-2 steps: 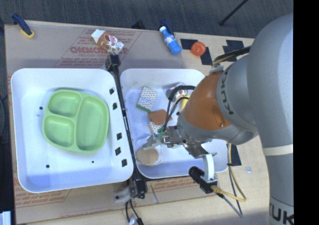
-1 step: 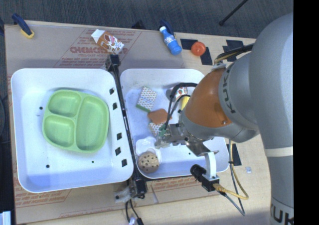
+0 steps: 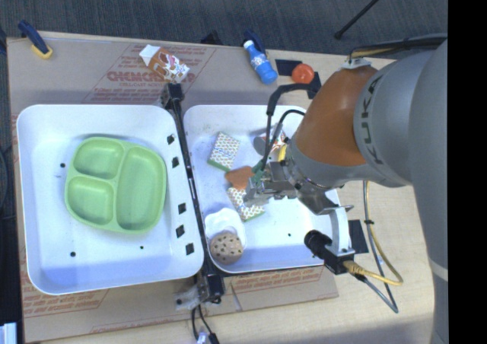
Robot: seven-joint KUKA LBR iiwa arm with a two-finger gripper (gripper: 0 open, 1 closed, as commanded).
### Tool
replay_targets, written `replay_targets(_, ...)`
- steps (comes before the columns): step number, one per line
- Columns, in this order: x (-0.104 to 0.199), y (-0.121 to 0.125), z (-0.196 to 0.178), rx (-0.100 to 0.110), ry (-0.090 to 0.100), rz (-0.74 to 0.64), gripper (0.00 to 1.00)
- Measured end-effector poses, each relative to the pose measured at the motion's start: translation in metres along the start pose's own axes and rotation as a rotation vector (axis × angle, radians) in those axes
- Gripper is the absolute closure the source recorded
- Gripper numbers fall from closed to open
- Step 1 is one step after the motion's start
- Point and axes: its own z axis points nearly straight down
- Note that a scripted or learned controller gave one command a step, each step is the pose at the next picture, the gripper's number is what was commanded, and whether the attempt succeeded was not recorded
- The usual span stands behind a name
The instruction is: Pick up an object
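Gripper [image 3: 257, 186] first: I am reaching it down into the right bin [image 3: 300, 247], and it is sitting low over the cluster of things near that bin's middle. Whether it is parted or closed I cannot tell, since my own wrist is covering most of it from above.

Right beside it, on the side away from my arm, an orange-brown piece [image 3: 238, 177] is lying against its tip, and just below that a patterned green-and-white block [image 3: 248, 205] is poking out from under it; they look to be touching, but I cannot say that anything is being gripped. A second patterned block [image 3: 224, 151] is lying a little farther out and up from the gripper, apart from it. Near the bin's front corner, below the gripper, a white cup [image 3: 221, 222] and a speckled brown ball [image 3: 226, 246] are resting together.

My arm is coming in from the right, its orange band [image 3: 335, 118] bulking over the bin's far side and the grey link [image 3: 403, 118] crossing behind it, with the wrist bending downward.

Well beyond the gripper, past the divider, a green sectioned tray [image 3: 116, 183] is lying in the left bin [image 3: 42, 259].
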Motion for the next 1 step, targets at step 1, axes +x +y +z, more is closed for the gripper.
replay_targets(1, -0.0614, 0.0086, 0.0515, 0.004, 0.0, 0.001, 1.0)
